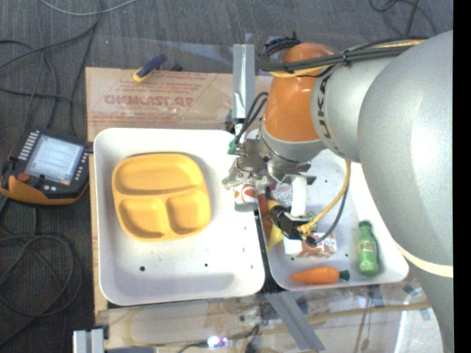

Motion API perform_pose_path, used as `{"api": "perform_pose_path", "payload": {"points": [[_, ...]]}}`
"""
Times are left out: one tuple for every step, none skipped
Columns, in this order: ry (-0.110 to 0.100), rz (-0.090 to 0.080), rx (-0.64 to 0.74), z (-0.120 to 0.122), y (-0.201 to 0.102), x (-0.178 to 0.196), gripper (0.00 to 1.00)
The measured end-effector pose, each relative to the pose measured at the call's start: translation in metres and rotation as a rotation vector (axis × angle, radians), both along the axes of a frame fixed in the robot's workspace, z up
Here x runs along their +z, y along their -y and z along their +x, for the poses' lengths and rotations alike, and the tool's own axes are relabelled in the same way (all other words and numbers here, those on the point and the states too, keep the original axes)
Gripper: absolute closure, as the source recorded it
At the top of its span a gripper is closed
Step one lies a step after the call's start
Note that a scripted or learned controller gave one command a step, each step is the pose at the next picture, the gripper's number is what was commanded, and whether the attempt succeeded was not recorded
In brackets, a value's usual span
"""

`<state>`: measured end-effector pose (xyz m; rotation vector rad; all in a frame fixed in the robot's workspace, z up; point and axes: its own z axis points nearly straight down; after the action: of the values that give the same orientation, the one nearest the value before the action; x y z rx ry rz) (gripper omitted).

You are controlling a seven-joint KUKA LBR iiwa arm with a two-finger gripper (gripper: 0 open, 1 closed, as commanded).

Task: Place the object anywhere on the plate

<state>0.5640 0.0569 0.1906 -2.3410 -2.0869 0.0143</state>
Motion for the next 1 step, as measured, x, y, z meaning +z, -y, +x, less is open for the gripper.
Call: {"api": "perform_pose_path", "payload": {"points": [[0.000, -0.002, 0.046, 0.0322, -0.0641, -0.0101, 1.00]]}}
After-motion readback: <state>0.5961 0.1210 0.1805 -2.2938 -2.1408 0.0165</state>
